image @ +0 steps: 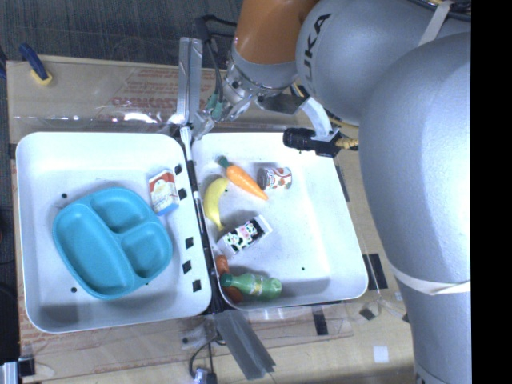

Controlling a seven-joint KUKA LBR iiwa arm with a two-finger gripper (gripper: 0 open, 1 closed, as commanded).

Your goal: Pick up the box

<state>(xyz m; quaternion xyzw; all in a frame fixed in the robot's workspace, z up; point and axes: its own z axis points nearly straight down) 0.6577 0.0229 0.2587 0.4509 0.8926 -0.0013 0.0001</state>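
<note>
Beside the blue three-compartment plastic plate (112,240), touching its upper right rim, stands the small red-and-white carton box (163,191), upright in the left white bin (32,294). My pincer (210,117) hangs well beyond that plate, above the far end of the divider between the bins; whether it is open or closed I cannot tell. Farther from the plate, the right white bin (336,246) holds a yellow banana (214,201), an orange carrot (242,180), a small red-and-white can (274,178), a black-and-white spotted carton (243,235) and a green plastic bottle (254,286).
</note>
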